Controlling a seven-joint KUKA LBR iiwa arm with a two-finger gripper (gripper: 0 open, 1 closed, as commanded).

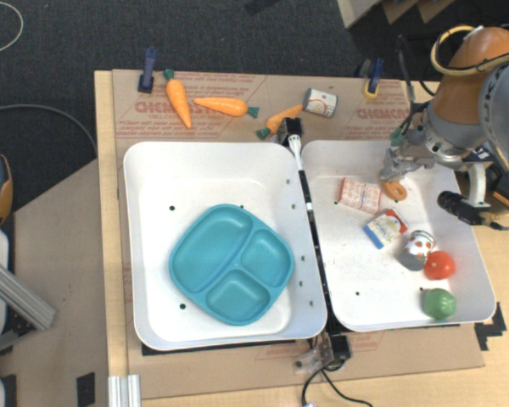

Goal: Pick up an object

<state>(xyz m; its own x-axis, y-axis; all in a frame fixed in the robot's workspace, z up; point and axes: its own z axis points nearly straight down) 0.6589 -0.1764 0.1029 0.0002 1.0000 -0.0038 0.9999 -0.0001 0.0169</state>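
1. Because the task asks only for some object to be lifted, we read the right bin point(483, 270) as the place that matters: it carries all the loose pieces, while the left bin point(144, 227) carries a teal divided tray point(230, 264) lying flat near its middle.

2. We see the pincer point(396, 175) lowered into the right bin's far end, just above a small orange piece point(395, 191) that lies on the bin floor; whether the two touch we cannot tell, and we cannot tell how the pincer stands either.

3. We judge the orange piece to be the chosen target, since the arm point(467, 83) hangs almost straight over it and nothing else lies so close beneath.

4. Just beside the orange piece, toward the divider, rests a pinkish packet point(359, 194); nearer the camera lie a blue and red carton point(383, 228), a small white and red can point(416, 250), a red ball-like fruit point(439, 265) and a green one point(439, 303), strung out along the bin's right half.

5. We think this spread helps the grasp, as the orange piece has open floor on its near side, though the packet is near enough to be nudged.

6. On the worktop point(119, 125) behind the bins lie two toy carrots point(199, 104), a third point(280, 122) and a small white cup point(320, 103), well apart from the arm and, in our judgement, out of play.
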